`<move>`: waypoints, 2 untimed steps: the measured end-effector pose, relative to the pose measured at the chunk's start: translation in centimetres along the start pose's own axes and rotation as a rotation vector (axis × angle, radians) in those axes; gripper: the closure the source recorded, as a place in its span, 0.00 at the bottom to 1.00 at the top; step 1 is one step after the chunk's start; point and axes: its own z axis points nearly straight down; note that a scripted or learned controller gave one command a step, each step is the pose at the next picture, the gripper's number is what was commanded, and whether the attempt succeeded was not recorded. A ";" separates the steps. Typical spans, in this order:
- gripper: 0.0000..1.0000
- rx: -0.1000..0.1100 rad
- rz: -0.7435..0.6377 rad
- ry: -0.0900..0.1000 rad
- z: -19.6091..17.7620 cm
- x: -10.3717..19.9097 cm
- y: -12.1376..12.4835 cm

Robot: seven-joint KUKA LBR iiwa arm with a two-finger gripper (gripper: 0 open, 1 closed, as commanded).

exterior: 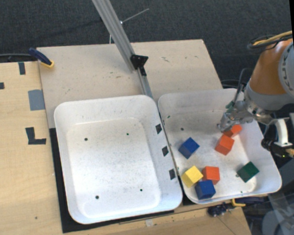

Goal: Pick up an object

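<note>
The gripper point(230, 125) is hanging low in the right white plastic bin point(197, 101), at a small orange block point(235, 129); I cannot tell how its fingers are standing. A larger orange wooden cube point(224, 145) is lying just beside. These blocks are looking light, stiff and smooth, so flat opposite faces seem the best hold. I am counting three orange blocks, two blue, one yellow and one green; all are lying in the right bin.

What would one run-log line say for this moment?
gripper: low in right bin, over small orange piece | grasp: unclear | orange cube: adjacent, loose
</note>
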 end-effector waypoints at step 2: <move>1.00 0.011 0.000 0.007 -9.7 0.3 0.9</move>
